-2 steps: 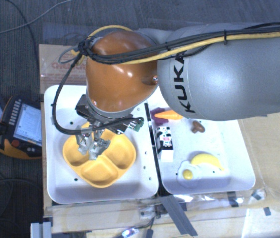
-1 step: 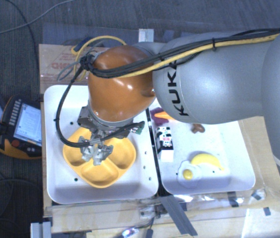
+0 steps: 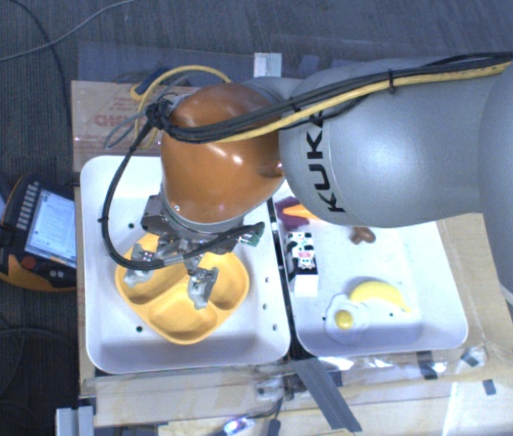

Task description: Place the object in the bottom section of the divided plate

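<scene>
Camera view showed the claw over the yellow divided plate in the left bin; whether it was spread or pinching could not be told. A banana and fried egg lay near the right bin's front edge.

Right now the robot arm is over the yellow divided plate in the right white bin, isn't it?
Not quite. The camera view shows the yellow divided plastic plate lying in the left shallow white bin, not the right one. The grey robot arm with the orange band is indeed over it.
</scene>
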Motion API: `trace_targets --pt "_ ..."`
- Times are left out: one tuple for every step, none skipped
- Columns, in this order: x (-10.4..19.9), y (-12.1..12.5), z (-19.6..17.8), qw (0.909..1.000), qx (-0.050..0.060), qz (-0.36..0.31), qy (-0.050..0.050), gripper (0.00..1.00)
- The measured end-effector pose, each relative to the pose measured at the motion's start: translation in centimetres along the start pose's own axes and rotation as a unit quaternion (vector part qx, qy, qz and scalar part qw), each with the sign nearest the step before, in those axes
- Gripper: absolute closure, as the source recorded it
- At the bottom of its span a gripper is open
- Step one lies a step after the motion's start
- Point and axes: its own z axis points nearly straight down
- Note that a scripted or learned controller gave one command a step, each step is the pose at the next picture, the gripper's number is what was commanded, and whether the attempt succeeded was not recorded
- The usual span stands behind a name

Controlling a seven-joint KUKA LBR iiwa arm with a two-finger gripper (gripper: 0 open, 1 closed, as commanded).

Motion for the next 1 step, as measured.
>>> trace_targets --pt "2.69 2.33 -11.8 0.9964 0.002 -0.085 -0.002 0.0"
